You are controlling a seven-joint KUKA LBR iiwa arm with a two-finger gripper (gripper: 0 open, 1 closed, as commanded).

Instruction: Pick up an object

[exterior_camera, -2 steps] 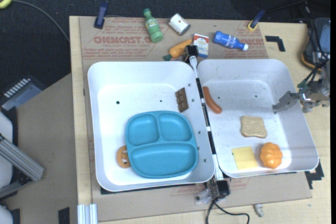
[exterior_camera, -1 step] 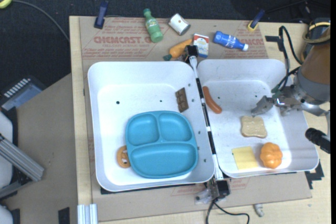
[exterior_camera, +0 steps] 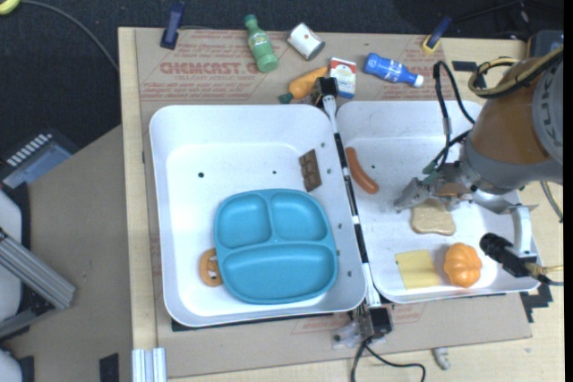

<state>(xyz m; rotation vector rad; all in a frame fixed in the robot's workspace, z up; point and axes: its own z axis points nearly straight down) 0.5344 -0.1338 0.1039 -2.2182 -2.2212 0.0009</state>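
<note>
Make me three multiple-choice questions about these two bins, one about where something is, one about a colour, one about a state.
1. Where does the blue divided plate lie?
A. left bin
B. right bin
C. on the bench outside the bins

2. What colour is the small pumpkin?
A. green
B. orange
C. purple

3. How does the green bottle sit?
A. upright in a bin
B. lying on the bench behind the bins
C. lying on the plate

Answers: 1 A, it fills the front of the left bin. 2 B, orange beside the yellow cheese slice. 3 B, it lies on its side behind the bins.
</note>
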